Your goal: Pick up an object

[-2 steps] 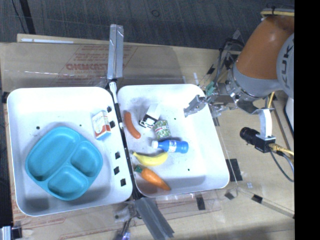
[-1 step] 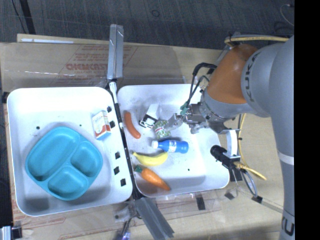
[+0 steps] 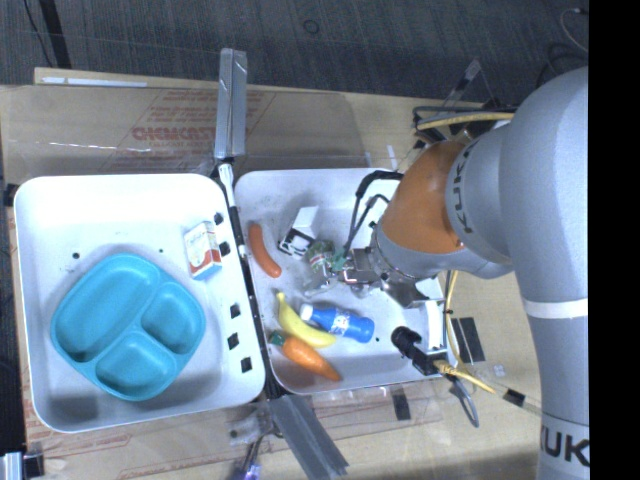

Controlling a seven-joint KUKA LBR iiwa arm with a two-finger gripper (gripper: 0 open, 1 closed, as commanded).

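In the bin on the view's right, near its middle, the end effector (image 3: 326,266) hangs low over the white floor. From this slanted angle I cannot tell whether it is apart or together, and nothing is seen clamped in it. Above it the wrist rises into the orange band and then the thick grey arm (image 3: 530,198), which comes in from the view's right edge.

The things that could be picked lie close around it in the right bin (image 3: 268,200). Just below the end effector in the view is a blue bottle (image 3: 342,322) lying on its side, its white cap end towards the left. A yellow banana (image 3: 298,325) curves along the bottle's left side, touching or nearly touching it. Beyond the banana, by the near rim, lies an orange carrot (image 3: 308,359), its green end pointing left. Left of the end effector is a small white and black item (image 3: 298,233), too small to identify, and further left an orange-red sausage (image 3: 265,251) lies near the wall between the bins.

The left bin (image 3: 100,208) holds a blue divided plate (image 3: 125,338) with three compartments, and a small red and white carton (image 3: 203,249) near its right wall. Both bins rest on the brown desk (image 3: 120,118).
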